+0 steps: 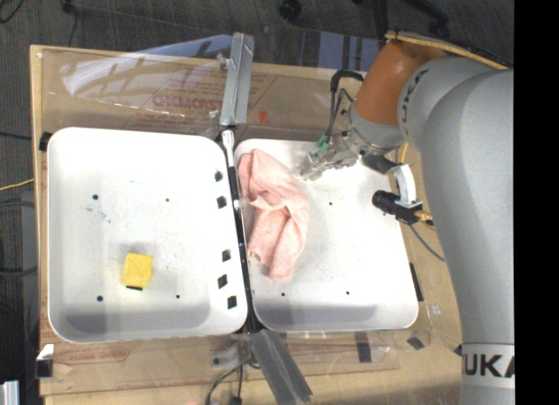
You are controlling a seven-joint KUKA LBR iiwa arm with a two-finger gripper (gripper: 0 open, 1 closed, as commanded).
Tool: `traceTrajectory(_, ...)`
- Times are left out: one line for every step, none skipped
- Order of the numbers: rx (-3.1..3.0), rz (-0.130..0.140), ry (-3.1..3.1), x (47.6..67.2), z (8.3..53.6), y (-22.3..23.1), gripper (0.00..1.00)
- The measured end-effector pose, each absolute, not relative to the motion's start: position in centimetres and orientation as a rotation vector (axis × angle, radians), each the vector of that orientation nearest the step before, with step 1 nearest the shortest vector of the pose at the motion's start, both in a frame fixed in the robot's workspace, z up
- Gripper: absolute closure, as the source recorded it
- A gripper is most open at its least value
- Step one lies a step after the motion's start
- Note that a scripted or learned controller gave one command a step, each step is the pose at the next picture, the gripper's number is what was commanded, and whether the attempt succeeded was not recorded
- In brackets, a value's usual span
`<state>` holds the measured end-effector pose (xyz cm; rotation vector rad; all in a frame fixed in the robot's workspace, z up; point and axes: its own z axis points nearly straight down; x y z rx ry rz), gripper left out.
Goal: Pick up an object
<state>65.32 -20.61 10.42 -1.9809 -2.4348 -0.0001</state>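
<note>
A crumpled pink cloth (272,211) lies along the left side of the right bin (367,303). A small yellow block (137,270) sits near the front left of the left bin (131,176). My gripper (316,165) hangs low over the back of the right bin, just off the cloth's upper right edge. Its tips point left toward the cloth, and they are too small and blurred to read.
A metal bar (234,80) runs back from the divider between the bins. The grey arm (463,176) with its orange band (384,85) covers the right side of the bench. A black fitting (393,202) sticks out over the right bin's edge.
</note>
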Motion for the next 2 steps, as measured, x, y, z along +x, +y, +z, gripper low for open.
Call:
traceTrajectory(-2.046, 0.003, -2.38, 63.1, 9.1, -18.2, 1.0)
traceTrajectory(-1.657, 0.002, -2.666, 65.7, 9.3, -20.9, 1.0)
